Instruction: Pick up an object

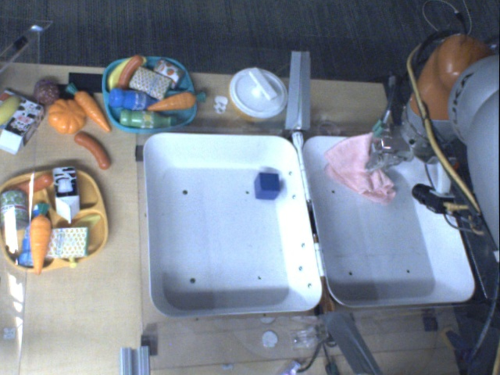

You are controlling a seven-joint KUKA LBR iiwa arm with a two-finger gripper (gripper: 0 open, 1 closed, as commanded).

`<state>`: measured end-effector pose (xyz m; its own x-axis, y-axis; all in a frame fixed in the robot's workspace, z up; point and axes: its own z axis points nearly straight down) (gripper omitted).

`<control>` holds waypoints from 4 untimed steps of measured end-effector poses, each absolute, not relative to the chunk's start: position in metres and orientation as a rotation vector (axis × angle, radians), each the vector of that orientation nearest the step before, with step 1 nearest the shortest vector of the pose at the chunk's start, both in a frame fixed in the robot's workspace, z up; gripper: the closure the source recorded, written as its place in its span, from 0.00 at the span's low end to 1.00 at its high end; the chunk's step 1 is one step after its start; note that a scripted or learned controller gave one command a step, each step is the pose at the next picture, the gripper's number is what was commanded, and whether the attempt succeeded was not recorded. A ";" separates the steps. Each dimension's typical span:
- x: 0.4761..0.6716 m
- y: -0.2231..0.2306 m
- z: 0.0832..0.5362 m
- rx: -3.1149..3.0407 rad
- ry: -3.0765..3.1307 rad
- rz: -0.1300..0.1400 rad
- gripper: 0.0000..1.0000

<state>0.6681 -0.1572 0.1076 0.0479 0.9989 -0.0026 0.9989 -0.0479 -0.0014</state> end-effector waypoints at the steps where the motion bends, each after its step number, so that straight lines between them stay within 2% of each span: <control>1: 0.672 -0.169 0.095 2.164 2.275 0.006 0.00; 2: 0.635 -0.205 0.180 1.897 2.498 0.003 0.00; 3: 0.662 -0.172 0.101 1.599 2.690 0.005 0.00; 4: 0.671 -0.164 0.094 1.512 2.741 -0.007 0.00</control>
